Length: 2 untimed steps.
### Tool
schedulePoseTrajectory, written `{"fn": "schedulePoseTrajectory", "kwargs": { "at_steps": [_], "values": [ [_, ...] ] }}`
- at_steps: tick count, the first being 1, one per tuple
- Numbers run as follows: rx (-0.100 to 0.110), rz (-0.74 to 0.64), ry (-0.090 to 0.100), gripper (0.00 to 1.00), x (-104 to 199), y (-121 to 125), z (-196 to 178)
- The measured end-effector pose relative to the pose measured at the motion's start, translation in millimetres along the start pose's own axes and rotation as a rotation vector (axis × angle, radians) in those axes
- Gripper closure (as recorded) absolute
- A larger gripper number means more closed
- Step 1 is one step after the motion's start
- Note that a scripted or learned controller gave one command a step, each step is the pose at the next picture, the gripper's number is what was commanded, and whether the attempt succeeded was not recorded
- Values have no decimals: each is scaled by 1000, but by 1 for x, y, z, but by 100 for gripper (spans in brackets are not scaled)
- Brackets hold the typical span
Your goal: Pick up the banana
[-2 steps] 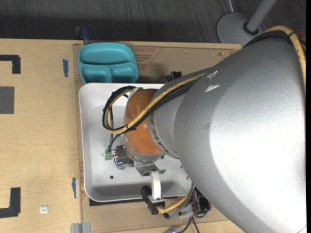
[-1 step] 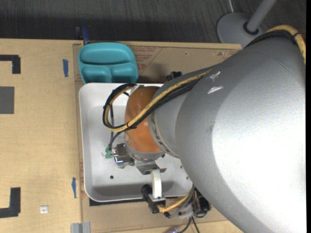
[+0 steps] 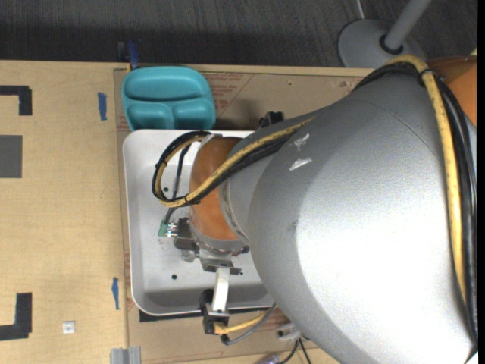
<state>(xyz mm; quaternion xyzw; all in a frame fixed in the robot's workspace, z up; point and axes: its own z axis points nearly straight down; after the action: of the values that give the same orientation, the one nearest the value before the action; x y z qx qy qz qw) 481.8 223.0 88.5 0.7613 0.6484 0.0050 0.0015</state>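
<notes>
Arm (image 3: 341, 226) hangs low over the bin (image 3: 145, 203), and its bulk covers most of the bin floor. Honestly can't tell where the banana is. Best guess is somewhere under the wrist. Gripper (image 3: 186, 241) sits close to the floor, but spread or pinched? Can't tell from this angle. Main risk looks like a blind grab: it could close on air, or nudge the banana against the wall so it slips out. Teal tray (image 3: 168, 97) behind the bin looks safely out of the way.
</notes>
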Motion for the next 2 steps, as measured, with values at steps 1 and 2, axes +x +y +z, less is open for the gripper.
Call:
{"fn": "schedulePoseTrajectory", "kwargs": {
  "at_steps": [1,2],
  "values": [
    [-5,296,1,100,3,1,0],
    [2,39,-2,100,2,0,0]
  ]
}}
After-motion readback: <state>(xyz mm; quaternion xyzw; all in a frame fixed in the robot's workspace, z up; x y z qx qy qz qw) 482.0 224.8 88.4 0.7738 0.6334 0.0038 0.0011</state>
